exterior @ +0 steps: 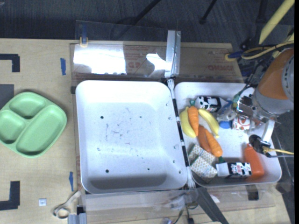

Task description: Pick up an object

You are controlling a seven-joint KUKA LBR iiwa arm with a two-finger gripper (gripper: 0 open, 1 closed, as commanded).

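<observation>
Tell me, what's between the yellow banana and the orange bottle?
In the camera view, a carrot lies between the banana and the orange bottle, slanting down through the right bin.

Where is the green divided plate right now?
The green divided plate lies on the wooden bench at the far left of the camera view, outside both bins, left of the left white bin.

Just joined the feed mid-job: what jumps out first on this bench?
The right bin is crowded: a banana, carrots and cow-patterned toys piled toward its left wall. The arm leans in over that bin's right side. Off to the far left, a green divided plate sits on the bench.
</observation>
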